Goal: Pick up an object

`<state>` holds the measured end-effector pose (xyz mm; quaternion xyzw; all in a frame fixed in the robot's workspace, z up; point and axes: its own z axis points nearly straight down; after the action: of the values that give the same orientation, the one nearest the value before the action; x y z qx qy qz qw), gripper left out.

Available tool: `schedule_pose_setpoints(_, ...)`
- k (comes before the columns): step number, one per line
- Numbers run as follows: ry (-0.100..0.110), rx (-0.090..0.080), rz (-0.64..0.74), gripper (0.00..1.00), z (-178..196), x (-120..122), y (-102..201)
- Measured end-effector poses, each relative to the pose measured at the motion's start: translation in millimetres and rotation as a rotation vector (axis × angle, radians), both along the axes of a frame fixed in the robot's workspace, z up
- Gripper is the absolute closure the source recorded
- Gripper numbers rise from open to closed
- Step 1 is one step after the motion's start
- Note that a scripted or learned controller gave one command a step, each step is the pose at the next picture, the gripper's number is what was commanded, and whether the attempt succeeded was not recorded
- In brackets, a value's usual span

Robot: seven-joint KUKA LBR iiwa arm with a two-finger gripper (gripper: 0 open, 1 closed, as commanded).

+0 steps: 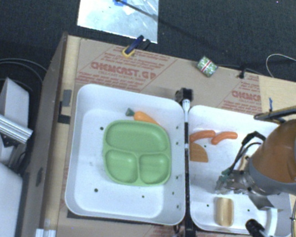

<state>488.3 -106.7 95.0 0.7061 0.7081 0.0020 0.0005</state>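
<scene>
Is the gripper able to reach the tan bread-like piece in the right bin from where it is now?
Probably yes. The gripper hangs just above the tan piece in the right bin, and nothing lies between them.

Bench (162,69) carrying two white bins: right bin (200,211) sitting directly under gripper (227,182), left bin (77,188) lying just beyond it, rims touching. Small green roll (207,66) resting well behind gripper, near bench's back edge.
</scene>
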Motion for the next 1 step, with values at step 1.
schedule_pose_setpoints(1,0.000,-0.001,0.001,1.00,89.8,-0.7,64.0)
